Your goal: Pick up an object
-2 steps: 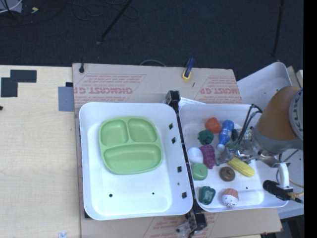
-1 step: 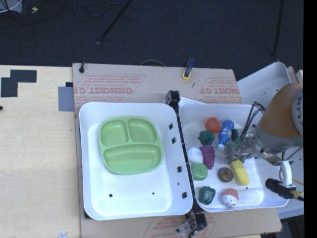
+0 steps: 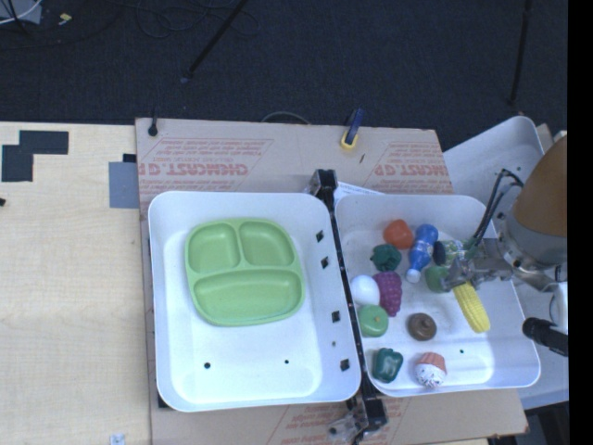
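Camera view showed two white bins side by side: the left bin (image 3: 176, 360) carried a green divided plate (image 3: 245, 272), and the right bin (image 3: 505, 364) held a scatter of toy foods. The gripper (image 3: 454, 269) had reached in from the right and sat low among them, just beside a green item (image 3: 435, 278) and above the near end of a yellow corn cob (image 3: 472, 306); whether the claw was spread or closed, or had hold of anything, could not be told at this scale. Close by lay a blue-and-white bottle (image 3: 422, 247), an orange piece (image 3: 398, 233), a dark green leafy piece (image 3: 385, 257), purple grapes (image 3: 390, 292), a white egg (image 3: 364, 289), a green apple (image 3: 373, 320), a brown ring (image 3: 422, 326), a green pepper (image 3: 386, 365) and a red-and-white piece (image 3: 429, 370). Judging by its position, the likeliest target was the green item or the corn cob. A clean pick would need the claw centred over a single object, straddling its narrow axis, clear of the crowding neighbours before closing.
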### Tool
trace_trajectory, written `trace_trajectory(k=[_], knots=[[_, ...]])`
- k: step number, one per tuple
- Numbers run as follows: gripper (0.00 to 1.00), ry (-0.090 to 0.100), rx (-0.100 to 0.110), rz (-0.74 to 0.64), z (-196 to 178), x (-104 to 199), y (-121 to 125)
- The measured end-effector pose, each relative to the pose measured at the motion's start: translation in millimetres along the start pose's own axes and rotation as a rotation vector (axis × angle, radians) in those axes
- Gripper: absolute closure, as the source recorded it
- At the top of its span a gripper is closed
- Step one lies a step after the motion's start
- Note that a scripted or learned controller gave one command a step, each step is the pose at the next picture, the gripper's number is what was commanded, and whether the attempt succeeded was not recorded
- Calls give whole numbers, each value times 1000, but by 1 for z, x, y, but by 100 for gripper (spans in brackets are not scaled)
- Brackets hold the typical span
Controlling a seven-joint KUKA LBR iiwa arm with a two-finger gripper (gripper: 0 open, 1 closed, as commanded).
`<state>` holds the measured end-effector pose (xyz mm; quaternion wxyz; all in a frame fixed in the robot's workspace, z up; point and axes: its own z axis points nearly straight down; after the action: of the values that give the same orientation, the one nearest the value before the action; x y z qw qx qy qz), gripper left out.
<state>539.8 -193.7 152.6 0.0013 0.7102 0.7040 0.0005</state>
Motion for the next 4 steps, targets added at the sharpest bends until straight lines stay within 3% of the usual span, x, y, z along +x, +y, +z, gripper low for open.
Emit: trace_trajectory(k=[1,2,4], knots=[[100,1,0,-9,-52,5,-7],[100,1,2,-9,-76,5,-7],[100,4,4,-14,-78,111,26]])
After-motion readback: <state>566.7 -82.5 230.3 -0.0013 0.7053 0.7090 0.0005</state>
